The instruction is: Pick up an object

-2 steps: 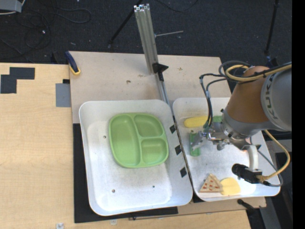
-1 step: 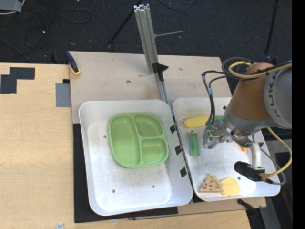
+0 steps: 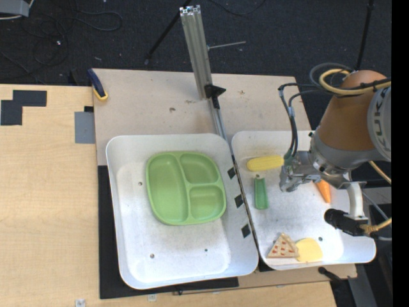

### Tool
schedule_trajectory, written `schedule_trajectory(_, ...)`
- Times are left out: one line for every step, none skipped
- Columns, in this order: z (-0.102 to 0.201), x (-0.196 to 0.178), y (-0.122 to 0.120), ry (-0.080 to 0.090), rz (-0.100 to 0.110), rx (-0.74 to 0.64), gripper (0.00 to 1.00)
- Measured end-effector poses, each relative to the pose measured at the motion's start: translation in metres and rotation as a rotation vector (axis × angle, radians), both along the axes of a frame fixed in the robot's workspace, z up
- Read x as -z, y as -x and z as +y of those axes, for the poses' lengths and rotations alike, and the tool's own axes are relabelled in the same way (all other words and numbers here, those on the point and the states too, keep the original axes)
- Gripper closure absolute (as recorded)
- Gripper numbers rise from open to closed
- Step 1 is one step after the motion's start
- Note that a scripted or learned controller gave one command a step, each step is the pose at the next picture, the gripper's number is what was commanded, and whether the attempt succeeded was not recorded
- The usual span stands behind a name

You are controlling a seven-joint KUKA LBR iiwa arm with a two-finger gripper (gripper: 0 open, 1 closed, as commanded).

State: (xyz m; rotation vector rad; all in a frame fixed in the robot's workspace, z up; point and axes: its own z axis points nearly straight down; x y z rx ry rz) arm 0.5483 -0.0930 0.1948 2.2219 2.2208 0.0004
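My claw (image 3: pixel 291 178) hangs low inside the right bin (image 3: pixel 358 251), near that bin's middle; from this slanted view I cannot tell its state. Nothing is seen held. Candidates, all placed relative to the claw: a yellow corn cob (image 3: pixel 264 164) just beside it on the left and slightly farther up the bin; a green stick-shaped piece (image 3: pixel 261 193) to its lower left, lying lengthwise; an orange carrot-like piece (image 3: pixel 324 191) close on the opposite side, partly hidden by my wrist; a pizza slice (image 3: pixel 282 248) and a yellow wedge (image 3: pixel 309 251) well below it, touching each other near the bin's front rim. The green divided plate (image 3: pixel 186 188) sits in the left bin (image 3: pixel 128 248). Judgement: these look like light, rigid plastic toy foods, probably smooth and prone to slip. The corn is nearest; I would grip across its short axis, mid-length, since it may roll.
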Motion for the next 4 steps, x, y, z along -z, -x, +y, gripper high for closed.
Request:
schedule_trajectory(-0.001,-0.053,-0.001,0.001,-0.003,-0.001,1.0)
schedule_trajectory(0.056,-0.049,0.009,-0.002,0.004,-0.005,1.0)
schedule_trajectory(0.104,-0.053,0.007,-0.002,0.003,-0.006,1.0)
schedule_trajectory(0.16,-0.056,0.009,-0.002,0.003,-0.007,1.0)
